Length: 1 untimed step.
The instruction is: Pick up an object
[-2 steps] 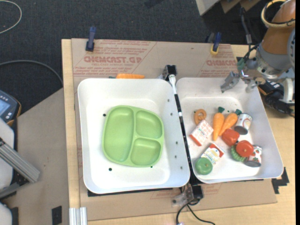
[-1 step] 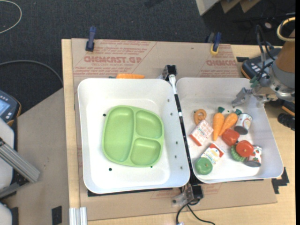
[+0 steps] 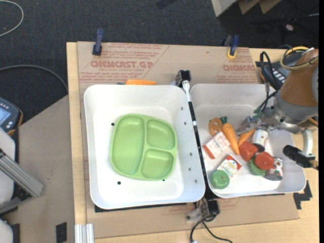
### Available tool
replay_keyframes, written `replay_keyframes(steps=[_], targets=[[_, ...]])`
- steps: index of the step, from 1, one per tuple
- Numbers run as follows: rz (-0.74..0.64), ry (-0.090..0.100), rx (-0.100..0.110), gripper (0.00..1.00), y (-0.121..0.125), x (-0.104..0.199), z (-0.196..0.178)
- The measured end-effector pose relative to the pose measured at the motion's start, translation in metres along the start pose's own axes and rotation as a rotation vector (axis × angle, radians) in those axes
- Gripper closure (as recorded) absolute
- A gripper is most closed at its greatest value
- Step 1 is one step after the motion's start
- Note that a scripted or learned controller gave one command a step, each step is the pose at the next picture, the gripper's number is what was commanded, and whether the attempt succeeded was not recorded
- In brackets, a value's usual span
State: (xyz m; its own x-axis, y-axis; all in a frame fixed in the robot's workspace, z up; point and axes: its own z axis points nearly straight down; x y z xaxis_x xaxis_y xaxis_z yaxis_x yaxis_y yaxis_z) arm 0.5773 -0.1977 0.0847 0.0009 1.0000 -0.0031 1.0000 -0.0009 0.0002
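Two white bins sit side by side: the left bin (image 3: 96, 135) holds a green tray (image 3: 143, 147) (three compartments), and the right bin (image 3: 228, 92) holds toy food. The arm (image 3: 298, 92) hangs over the right bin's far right side, its gripper (image 3: 258, 121) just above a carrot (image 3: 231, 137) and tomato (image 3: 264, 160); I cannot tell how it is set.

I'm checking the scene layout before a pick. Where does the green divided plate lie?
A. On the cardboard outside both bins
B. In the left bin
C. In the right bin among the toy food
B: the green divided plate lies flat in the left bin, while the carrot and other toy food sit in the right bin.
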Motion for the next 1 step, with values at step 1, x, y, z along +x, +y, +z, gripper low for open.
replay_keyframes(steps=[1], targets=[[-0.007, 0.002, -0.015, 0.0, -0.0207, 0.0588, -0.1394]])
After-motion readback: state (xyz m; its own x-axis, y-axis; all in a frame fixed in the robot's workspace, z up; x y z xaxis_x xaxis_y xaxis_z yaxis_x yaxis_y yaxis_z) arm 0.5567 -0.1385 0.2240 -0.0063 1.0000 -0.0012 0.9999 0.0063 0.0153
